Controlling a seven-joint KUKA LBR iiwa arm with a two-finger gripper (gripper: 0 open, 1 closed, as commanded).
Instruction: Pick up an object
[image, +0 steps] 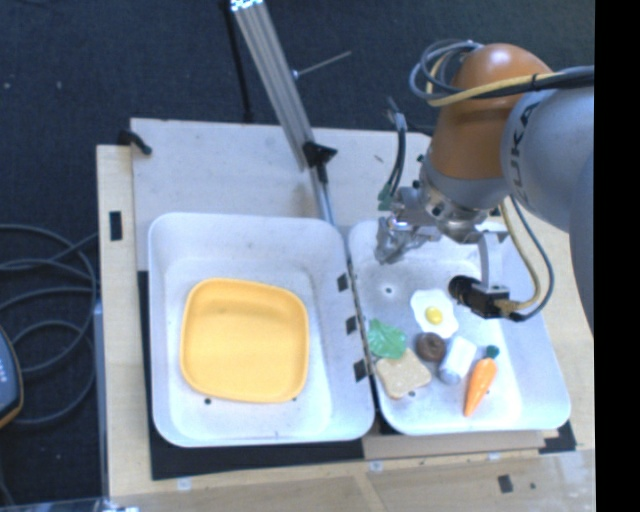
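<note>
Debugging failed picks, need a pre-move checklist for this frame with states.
1. Gripper free of any object: ok, it hangs above the bare upper-left floor of the right bin.
2. Finger opening: cannot tell, too small and blurred.
3. Targets available: ok, fried egg, carrot, toast, green piece, brown round piece and white piece lie in the lower part of the right bin.
4. Gripper over a target: not ok, nothing sits under it.
5. Target isolation: not ok, toast, green, brown and white pieces are crowded; carrot has more room.
6. Left bin: ok, holds a yellow plate, away from the arm.
</note>
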